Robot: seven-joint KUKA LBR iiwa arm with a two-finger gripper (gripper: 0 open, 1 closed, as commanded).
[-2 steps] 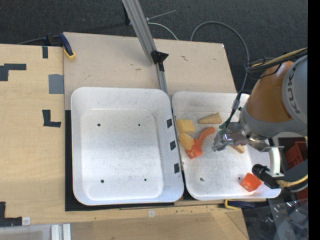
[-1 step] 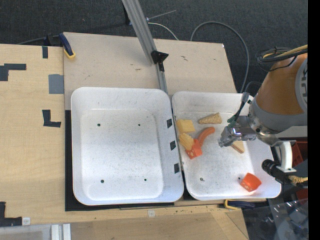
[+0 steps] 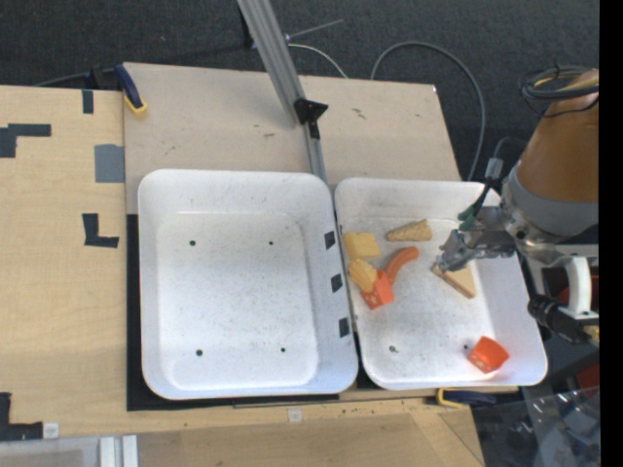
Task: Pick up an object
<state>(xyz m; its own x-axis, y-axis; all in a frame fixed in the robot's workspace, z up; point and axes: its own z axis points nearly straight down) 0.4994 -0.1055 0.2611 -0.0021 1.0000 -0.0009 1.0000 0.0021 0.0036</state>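
Note:
The right bin (image 3: 428,368) holds several small items: a yellow block (image 3: 361,245), a yellow corn-like piece (image 3: 363,275), an orange-red carrot-shaped piece (image 3: 389,272), a tan bread-like piece (image 3: 409,231), a tan wedge (image 3: 458,280) and an orange-red block (image 3: 488,354). My gripper (image 3: 455,258) hangs low over the right side of this bin, directly above the tan wedge and touching or nearly touching its top edge. The wedge lies on the bin floor.
The left bin (image 3: 234,358) sits beside the right one, separated by a raised rim with black clips. A slanted metal pole (image 3: 277,52) crosses above the bench at the back. Cables lie behind the right bin.

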